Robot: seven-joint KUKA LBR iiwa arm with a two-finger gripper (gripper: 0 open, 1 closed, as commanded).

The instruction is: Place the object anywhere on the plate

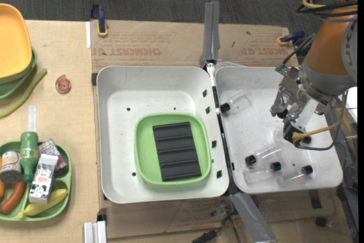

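A green plate (144, 145) lies in the left bin (114, 99), and a black ribbed slab (176, 151) rests on its middle. Several clear plastic bottles with black caps lie in the right bin (256, 79): one near the bin's left wall (236, 102), and others along the front (263, 155) (259, 175) (294, 176). My gripper (283, 114) hangs over the right side of the right bin, above and right of the front bottles. I see nothing clearly held in it.
A metal divider (211, 37) runs between the bins. On the bench to the left sit stacked yellow and green dishes (11, 48), a small pink disc (63, 84) and a green tray of toy food (34, 179).
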